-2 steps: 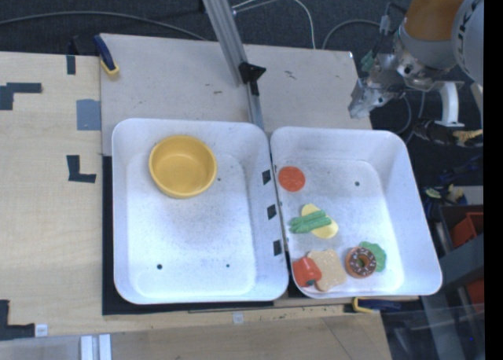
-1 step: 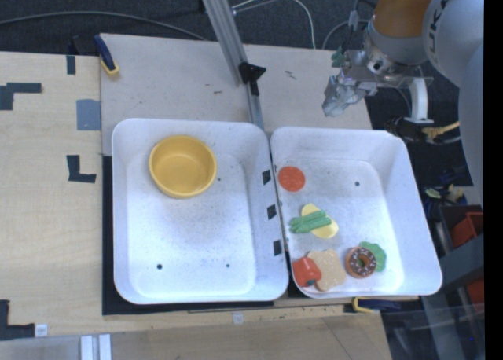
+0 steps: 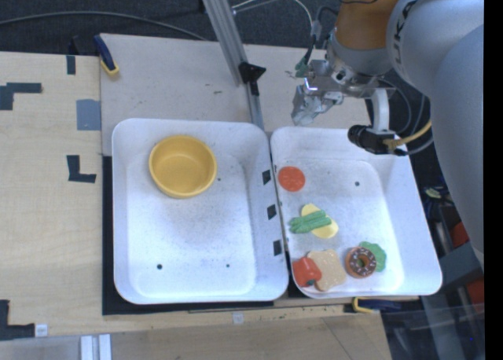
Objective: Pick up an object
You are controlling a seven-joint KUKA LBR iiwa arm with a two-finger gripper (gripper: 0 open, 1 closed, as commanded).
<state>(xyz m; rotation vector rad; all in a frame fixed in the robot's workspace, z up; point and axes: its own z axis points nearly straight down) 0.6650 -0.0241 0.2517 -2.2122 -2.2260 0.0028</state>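
— Where are your jaws [image 3: 306, 111]?

— Above the far rim of the right bin [image 3: 393, 193], holding nothing; spread or pressed together, I cannot tell.

— And the target?

— Likely the orange disc [image 3: 291, 178], lying alone near the divider. It looks flat, so I may skid off it, or clip the bin wall [image 3: 271, 193] beside it.

— Others?

— The doughnut [image 3: 361, 262] and its neighbours crowd the near edge; I could nudge several.
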